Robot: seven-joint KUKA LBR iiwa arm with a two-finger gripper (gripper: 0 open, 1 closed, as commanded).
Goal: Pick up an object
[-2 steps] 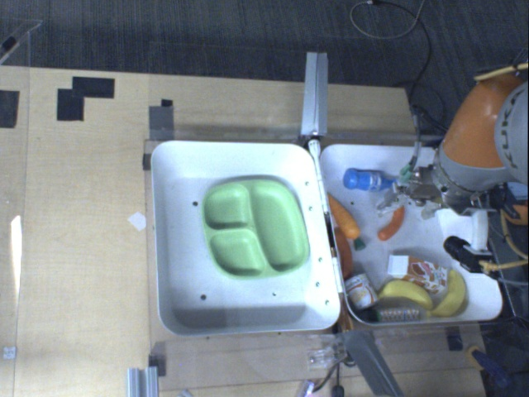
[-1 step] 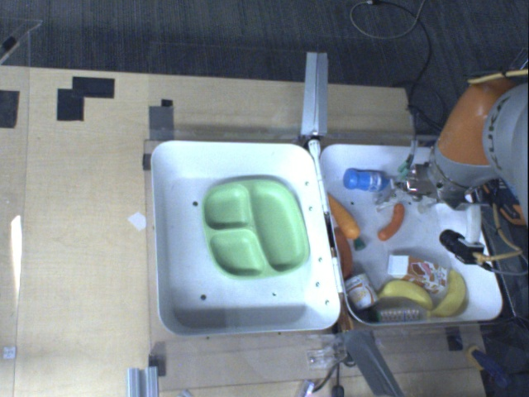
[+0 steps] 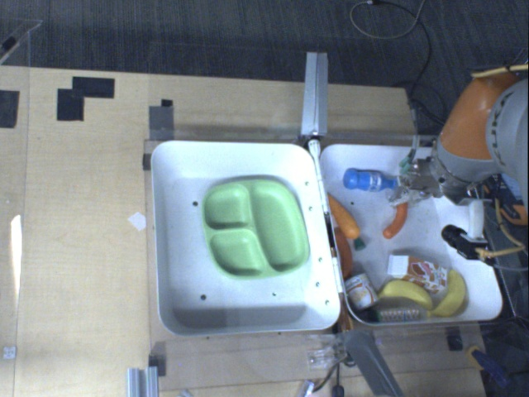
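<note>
Now the pincer (image 3: 411, 184), grip state unclear, hovers over one sausage (image 3: 397, 220), near one bottle (image 3: 369, 179) and two bananas (image 3: 423, 294).

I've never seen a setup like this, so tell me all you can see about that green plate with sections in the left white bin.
The green sectioned plate is a rounded-square tray, plastic by the look of it, pale matte green. Raised ridges split it into three compartments: two smaller ones on the left, one long one on the right. It lies flat, face up, near the middle of the left white bin, with nothing visible in it or touching it apart from the bin's floor.
</note>
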